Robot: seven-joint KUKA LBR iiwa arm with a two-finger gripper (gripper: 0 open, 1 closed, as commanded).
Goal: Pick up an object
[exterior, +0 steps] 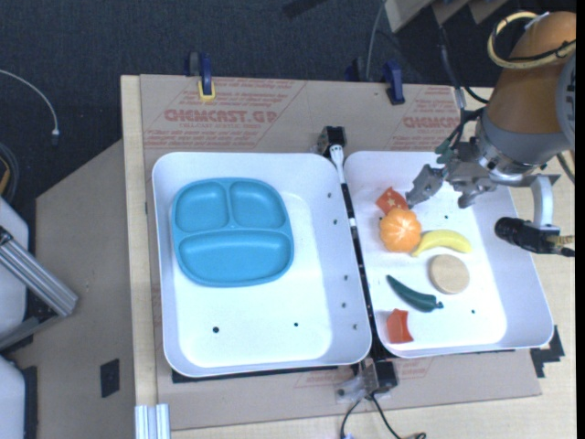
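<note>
The right bin [512,323] holds an orange [399,230], a red piece [390,199] behind it, a yellow banana [443,241], a tan round disc [449,273], a dark green pepper-like piece [413,294] and a small red block [398,326]. My gripper [448,187] hangs over the back of this bin, just right of the red piece and above the banana. Its fingers are spread apart with nothing between them.
The left bin [311,327] carries a blue divided plate [234,230]. A black divider with clips runs between the bins [348,218]. The grey and orange arm [530,90] comes in from the upper right. Cardboard edges surround both bins.
</note>
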